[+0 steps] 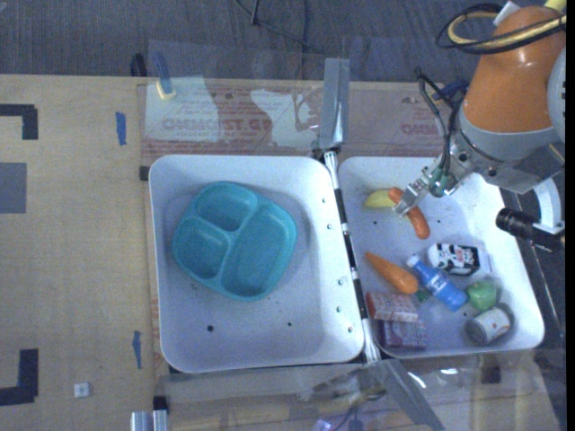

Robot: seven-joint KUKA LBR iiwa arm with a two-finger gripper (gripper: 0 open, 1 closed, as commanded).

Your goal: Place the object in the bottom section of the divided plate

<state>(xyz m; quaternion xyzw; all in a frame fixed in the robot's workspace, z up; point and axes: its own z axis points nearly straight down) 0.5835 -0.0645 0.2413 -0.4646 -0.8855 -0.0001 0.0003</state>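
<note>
The likely target is the small orange-red object (419,224) lying in the upper part of the right bin (521,330), just beside a yellow piece (380,199). The hand (415,198) hangs directly over its upper end, positioned for a pick; whether it is spread, pressed together or pinching cannot be told. The teal divided plate (235,239) sits alone in the left bin (180,330), leaving its 3 sections unobstructed. A carrot (392,273), blue bottle (439,285) and can (488,324) lie lower down.
</note>
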